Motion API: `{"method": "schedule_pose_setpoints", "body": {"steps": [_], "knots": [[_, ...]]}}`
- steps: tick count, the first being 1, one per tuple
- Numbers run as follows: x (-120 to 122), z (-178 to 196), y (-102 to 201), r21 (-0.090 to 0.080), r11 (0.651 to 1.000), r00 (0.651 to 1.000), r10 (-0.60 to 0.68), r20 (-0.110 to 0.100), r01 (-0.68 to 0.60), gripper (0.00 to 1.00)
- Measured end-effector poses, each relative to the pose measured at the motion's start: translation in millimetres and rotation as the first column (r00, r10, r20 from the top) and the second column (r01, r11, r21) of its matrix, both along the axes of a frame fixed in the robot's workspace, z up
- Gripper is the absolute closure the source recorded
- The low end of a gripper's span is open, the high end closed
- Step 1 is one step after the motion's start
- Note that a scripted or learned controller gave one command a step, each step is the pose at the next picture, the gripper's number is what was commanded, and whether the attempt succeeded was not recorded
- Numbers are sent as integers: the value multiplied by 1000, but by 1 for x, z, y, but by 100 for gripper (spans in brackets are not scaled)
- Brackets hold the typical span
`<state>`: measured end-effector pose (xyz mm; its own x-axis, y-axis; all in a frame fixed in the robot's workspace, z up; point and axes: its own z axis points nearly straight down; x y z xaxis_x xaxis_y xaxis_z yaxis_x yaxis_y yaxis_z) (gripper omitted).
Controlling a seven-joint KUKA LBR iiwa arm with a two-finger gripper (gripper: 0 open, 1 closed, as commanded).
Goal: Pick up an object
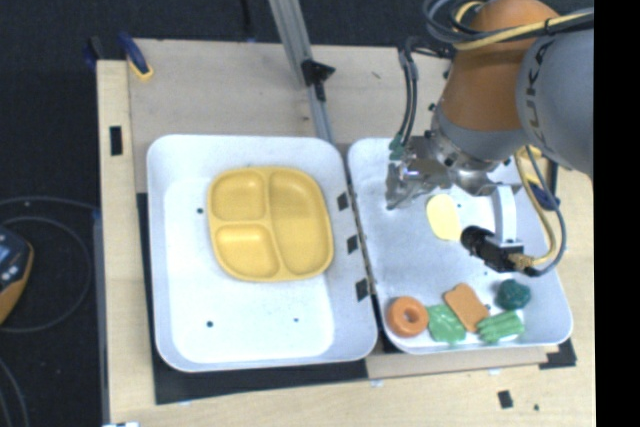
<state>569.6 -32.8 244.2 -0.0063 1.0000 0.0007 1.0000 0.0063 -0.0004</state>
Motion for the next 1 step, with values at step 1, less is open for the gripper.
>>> {"method": "schedule_pose_setpoints", "body": {"steps": [1], "knots": [[-14,-10,48,0,1000,1000,0,0,0,100]]}}
